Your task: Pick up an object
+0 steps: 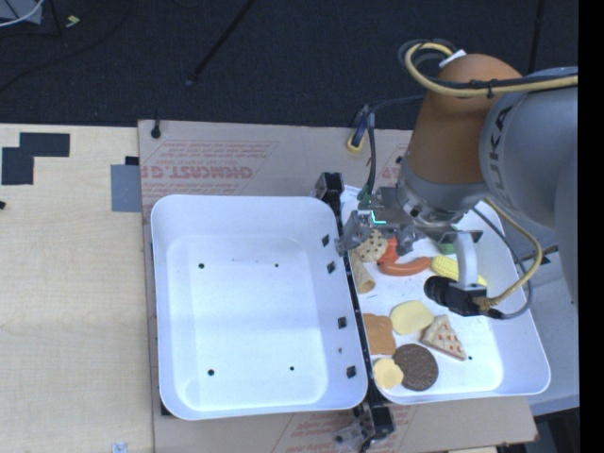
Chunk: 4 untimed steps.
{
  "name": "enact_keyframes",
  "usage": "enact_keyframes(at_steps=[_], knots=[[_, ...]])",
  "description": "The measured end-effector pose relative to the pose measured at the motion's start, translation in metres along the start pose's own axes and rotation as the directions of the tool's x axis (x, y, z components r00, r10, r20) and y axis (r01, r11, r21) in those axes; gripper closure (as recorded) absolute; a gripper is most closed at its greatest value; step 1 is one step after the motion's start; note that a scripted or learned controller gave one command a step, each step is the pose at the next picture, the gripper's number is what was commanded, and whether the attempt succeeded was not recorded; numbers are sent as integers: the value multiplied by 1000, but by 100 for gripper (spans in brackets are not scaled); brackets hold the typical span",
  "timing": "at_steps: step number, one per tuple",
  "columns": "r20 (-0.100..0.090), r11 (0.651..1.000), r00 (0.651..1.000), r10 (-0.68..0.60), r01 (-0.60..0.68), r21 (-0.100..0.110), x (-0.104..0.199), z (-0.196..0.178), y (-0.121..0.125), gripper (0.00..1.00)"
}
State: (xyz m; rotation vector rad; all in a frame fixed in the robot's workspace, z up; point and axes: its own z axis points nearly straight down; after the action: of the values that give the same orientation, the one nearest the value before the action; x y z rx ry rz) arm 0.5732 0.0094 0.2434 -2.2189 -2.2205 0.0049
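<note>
The grey arm [510,149] with its orange band reaches in from the right over the right bin [524,371]. Its gripper [382,234] sits low at that bin's far left corner, just above a spotted cracker-like piece [371,247] and an orange-red sausage-shaped toy [406,266]. A corn cob [445,266] lies beside them. Nearer the front edge lie a yellow slice [411,317], a tan piece [378,333], a sandwich wedge [445,337], a dark brown cookie [415,366] and a small yellow round [388,375]. The left bin [245,305] adjoins it.

Both white bins [247,295] look like smooth, glossy plastic. The bench [66,281] at left is pale matt wood. Brown printed cardboard [226,163] lies under them.
</note>
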Motion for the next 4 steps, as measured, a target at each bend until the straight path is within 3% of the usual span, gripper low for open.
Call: enact_keyframes(at_steps=[1,2,3,4], knots=[[0,1000,1000,5,-5,2,-79,59,4,0],[7,1000,1000,6,-6,-9,-121,156,15,0],[2,1000,1000,-2,2,-7,-169,155,74,0],[-1,1000,1000,-3,3,4,-168,146,70,100]])
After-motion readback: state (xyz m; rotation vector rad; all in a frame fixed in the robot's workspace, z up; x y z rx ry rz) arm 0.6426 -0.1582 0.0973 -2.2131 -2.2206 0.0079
